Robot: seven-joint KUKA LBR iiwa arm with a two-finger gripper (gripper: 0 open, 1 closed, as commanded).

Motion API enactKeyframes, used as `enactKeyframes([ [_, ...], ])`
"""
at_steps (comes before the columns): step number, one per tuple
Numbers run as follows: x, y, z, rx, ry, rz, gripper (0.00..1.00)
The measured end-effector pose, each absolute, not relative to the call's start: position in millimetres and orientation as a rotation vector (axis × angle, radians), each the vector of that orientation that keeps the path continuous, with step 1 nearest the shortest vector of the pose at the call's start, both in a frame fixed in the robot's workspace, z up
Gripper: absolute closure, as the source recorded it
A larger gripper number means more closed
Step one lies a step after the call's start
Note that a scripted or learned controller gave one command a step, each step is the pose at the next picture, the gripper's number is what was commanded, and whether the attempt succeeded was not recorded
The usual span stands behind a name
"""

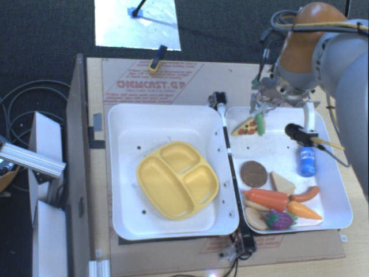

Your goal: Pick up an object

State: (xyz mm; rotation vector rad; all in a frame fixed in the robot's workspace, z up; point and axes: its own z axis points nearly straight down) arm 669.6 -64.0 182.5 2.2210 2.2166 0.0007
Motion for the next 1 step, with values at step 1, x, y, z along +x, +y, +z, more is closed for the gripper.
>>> enactKeyframes([
  [1, 669.0, -60.5, 184.8, 2.217, 2.222, 0.002, 0.00],
])
